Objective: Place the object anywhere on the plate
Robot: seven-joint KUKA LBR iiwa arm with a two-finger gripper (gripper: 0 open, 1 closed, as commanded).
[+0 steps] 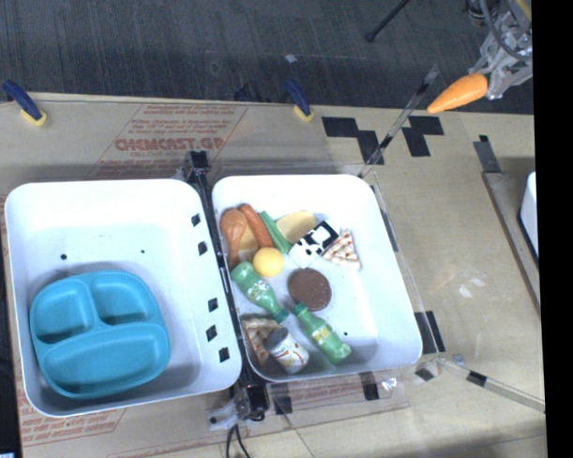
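Observation:
An orange toy carrot [458, 93] hangs above the bench at the far upper right, well outside both bins. Its thick end sits between the fingers of my gripper [495, 78], which is shut on it, and its tip points left. The blue divided plate [98, 333] lies in the front of the left bin [42, 208], far to the left of and below the gripper. Nothing lies on the plate.
The right bin [386, 267] holds several toy foods: a bread roll [234, 231], a lemon [267, 263], a brown cookie [309, 288], two green bottles [323, 335], a pizza slice [344, 250]. Blue clamps [26, 104] grip the bench's back edge.

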